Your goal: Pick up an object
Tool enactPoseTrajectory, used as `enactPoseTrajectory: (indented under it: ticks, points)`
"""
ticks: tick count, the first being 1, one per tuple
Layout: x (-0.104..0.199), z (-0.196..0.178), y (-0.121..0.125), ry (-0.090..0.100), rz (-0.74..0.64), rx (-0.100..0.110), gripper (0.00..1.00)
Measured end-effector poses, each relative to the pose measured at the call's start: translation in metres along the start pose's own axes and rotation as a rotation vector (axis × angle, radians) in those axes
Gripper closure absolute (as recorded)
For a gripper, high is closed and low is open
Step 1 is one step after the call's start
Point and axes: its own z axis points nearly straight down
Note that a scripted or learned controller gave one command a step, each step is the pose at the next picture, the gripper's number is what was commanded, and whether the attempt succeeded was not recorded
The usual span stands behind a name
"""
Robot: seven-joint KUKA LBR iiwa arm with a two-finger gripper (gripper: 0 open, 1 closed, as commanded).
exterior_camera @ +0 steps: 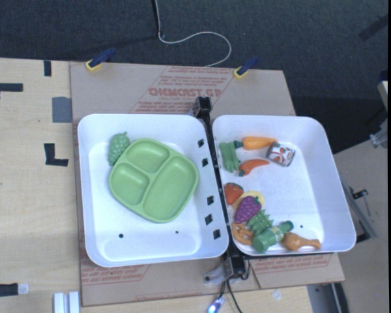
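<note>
Toy pieces for picking sit mostly in the right bin (pixel 326 175): carrot (pixel 259 142) and small can (pixel 280 154) at the far end, purple grapes (pixel 246 209) and an orange gourd (pixel 300 242) in the near cluster. Pincer state: cannot tell. Left bin (pixel 91 194) holds a green divided plate (pixel 154 180), with a green grape bunch (pixel 118 147) touching its far-left edge.

occluded: green grapes (pixel 118 147) partly under green tray (pixel 154 180) | toy pile (pixel 260 227) overlapping, indistinct
</note>
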Motion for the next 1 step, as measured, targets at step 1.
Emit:
enactPoseTrajectory:
  ticks: [1]
  points:
    - [-0.0002, 0.0172, -0.0088, -0.002, 0.0, -0.003, 1.0]
